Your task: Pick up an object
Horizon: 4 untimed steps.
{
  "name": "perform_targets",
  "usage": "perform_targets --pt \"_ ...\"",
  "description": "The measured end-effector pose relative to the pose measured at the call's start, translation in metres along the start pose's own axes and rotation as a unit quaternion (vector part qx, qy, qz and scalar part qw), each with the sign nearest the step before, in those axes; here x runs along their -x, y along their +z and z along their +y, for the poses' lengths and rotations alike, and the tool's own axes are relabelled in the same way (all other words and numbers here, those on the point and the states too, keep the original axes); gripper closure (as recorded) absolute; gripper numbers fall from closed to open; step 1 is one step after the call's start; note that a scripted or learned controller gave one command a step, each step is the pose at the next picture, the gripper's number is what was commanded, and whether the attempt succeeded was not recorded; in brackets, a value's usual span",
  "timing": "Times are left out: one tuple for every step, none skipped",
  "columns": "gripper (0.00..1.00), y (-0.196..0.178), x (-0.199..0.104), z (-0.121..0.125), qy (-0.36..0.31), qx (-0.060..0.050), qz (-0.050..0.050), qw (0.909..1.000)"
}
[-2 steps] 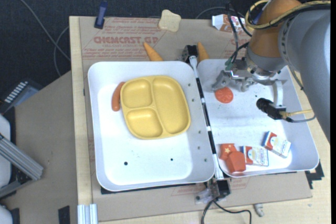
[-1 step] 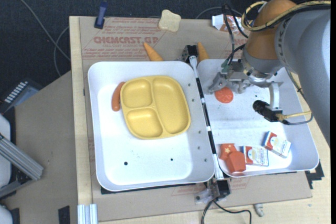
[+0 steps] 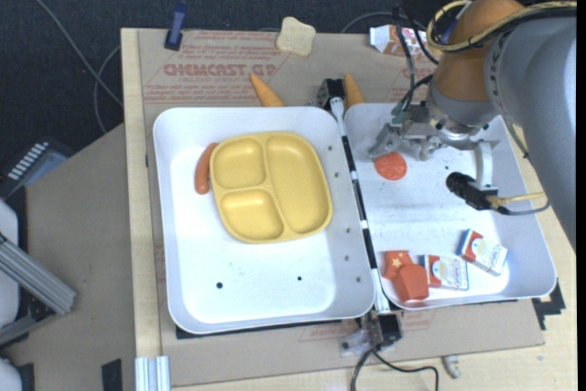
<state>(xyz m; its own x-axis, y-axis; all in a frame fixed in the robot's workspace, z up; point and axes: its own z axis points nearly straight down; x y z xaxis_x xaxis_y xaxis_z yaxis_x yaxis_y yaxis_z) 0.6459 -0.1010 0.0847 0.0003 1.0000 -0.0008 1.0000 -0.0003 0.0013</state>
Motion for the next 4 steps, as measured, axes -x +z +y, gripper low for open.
perform_targets --pt "0.00 0.0000 0.0008 0.0012 0.000 0.000 0.000 1.0000" --pt "0.00 0.0000 0.0031 0.0041 0.000 0.000 0.001 1.0000" --pt "0.00 0.0000 -0.0051 0.0091 -0.001 0.000 0.001 1.0000" --pt "0.00 -0.0002 0.0040 0.0031 0.000 -0.001 0.000 1.0000"
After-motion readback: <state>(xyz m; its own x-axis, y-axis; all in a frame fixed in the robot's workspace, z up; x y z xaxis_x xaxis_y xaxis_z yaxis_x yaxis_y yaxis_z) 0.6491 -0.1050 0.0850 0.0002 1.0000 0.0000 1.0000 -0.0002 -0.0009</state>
